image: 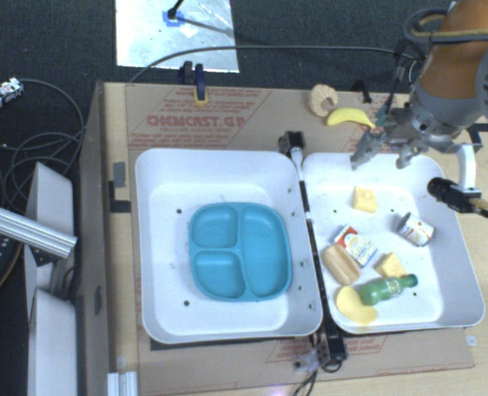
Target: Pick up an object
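My gripper (384,154) hangs over the far edge of the right bin (457,280), its two fingers spread apart and open with nothing between them. Below it in that bin lie a yellow cheese cube (364,199), a small silver can (415,230), a red and white carton (358,244), a tan bread roll (340,263), a second yellow block (390,265), a green bottle (384,289) on its side and a pale yellow piece (354,305). The cheese cube is the nearest to the fingers, a little toward the front.
A blue divided plate (239,249) sits in the left bin (168,190). A banana (349,117) and a beige ring-shaped thing (322,99) lie on the bench behind the right bin. A black fitting (450,193) juts over that bin's right rim.
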Tool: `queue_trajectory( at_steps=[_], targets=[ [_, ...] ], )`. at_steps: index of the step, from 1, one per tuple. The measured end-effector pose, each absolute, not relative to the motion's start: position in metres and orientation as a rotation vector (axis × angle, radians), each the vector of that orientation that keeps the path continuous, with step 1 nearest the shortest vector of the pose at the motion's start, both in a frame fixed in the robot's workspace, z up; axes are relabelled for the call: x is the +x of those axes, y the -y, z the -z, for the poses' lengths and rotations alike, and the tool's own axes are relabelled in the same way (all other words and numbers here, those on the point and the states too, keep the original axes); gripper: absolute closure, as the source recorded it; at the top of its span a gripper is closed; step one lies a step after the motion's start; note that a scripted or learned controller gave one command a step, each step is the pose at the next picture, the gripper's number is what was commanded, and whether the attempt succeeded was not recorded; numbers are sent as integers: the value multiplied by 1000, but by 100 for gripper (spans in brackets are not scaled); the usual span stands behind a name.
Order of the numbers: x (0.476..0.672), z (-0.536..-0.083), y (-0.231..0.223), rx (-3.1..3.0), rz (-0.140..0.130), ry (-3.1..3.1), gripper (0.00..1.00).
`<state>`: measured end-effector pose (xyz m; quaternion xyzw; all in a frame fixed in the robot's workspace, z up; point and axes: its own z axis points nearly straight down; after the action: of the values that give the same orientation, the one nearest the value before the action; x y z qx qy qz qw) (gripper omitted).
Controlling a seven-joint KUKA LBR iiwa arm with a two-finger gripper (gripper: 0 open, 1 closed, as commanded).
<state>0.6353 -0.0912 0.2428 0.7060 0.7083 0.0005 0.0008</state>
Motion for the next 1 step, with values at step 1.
queue_trajectory(
  at_steps=[1],
  targets=[
    [590,-85,131,2219,-1,-2221,0]
  ],
)
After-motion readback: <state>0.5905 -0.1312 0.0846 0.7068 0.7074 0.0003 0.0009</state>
